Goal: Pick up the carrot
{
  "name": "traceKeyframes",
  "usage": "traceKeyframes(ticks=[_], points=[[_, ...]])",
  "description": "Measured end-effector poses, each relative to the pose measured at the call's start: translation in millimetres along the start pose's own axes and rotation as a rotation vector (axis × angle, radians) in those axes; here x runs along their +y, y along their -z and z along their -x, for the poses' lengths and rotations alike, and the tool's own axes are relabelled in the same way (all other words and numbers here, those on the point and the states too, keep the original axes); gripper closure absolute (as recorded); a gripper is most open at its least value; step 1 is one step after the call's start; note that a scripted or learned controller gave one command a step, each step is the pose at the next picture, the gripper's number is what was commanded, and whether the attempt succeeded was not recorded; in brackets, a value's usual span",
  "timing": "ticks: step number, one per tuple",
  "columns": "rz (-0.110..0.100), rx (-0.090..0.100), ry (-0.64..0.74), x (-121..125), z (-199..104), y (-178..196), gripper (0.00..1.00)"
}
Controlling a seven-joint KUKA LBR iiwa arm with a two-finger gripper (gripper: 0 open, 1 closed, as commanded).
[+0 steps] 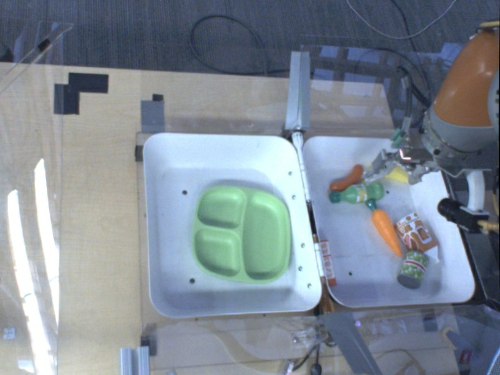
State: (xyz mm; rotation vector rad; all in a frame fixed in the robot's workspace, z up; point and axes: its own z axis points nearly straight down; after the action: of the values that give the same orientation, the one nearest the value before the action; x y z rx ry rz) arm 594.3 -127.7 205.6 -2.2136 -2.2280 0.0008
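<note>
The carrot is a small orange cone lying slantwise in the middle of the right bin, with its tip pointing to the lower right. My gripper hovers over the bin's far part, up and slightly right of the carrot and well apart from it. Its metal fingers are spread open, with nothing held between them. A yellow item lies just under the gripper.
Near the carrot lie a green bottle, a red-orange sausage-like piece, a printed box and a small can. The left bin holds a green divided plate. A metal divider stands behind the bins.
</note>
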Motion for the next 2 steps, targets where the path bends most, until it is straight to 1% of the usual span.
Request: traceKeyframes(ticks=[1,2], points=[[0.004,0.0,-0.13,-22.8,27.5,-113.1,0.0],[0.006,0.002,-0.127,-20.5,26.5,-104.4,1.0]])
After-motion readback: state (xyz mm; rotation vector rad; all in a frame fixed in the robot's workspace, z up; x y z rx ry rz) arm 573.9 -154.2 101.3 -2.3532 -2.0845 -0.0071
